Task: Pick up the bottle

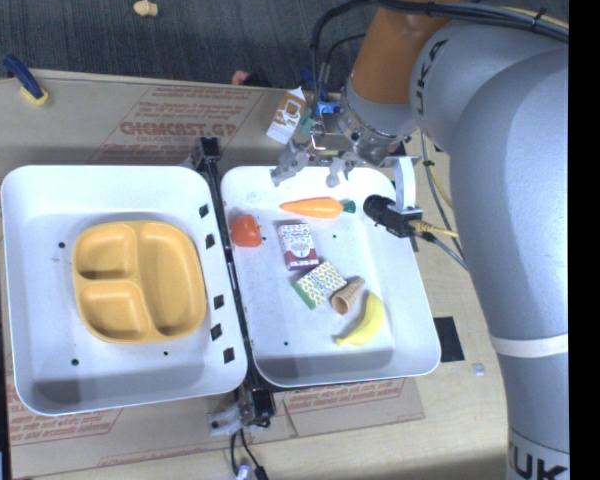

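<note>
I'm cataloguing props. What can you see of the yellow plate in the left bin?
The yellow plate is a rounded-square, plastic-looking dish, split by raised ridges into three compartments: two small at the view's left, one long at its right. It lies flat, right way up, on the floor of the left white bin, apart from its walls.
</note>
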Controlling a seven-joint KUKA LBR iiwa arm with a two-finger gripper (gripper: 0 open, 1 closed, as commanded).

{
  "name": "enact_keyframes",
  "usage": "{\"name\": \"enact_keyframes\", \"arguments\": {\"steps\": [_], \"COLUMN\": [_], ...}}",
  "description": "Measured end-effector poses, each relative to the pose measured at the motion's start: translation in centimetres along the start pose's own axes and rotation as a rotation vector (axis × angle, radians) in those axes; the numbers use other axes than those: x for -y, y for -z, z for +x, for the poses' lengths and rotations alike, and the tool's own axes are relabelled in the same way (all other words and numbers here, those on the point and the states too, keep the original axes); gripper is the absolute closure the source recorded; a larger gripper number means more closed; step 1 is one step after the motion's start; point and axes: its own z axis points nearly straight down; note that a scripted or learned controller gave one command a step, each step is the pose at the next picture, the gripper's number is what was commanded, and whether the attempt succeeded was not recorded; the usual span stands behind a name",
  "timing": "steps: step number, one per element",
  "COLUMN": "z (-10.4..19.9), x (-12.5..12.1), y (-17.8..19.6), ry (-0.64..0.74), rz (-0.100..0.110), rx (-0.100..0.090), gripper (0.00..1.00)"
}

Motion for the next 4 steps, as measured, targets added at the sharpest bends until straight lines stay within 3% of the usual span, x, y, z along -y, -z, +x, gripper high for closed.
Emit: {"name": "enact_keyframes", "arguments": {"steps": [1, 2, 3, 4], "z": [6.9, 7.0, 1.0, 2.1], "x": [-0.1, -0.1, 5.4, 11.7], "y": [12.9, 13.9, 10.8, -2.0], "ry": [-0.269, -0.261, -0.201, -0.217], "rz": [-0.001, 0.003, 0.001, 0.003], "rx": [0.000, 0.000, 0.000, -0.001], "gripper": [0.00, 1.00, 1.00, 1.00]}}
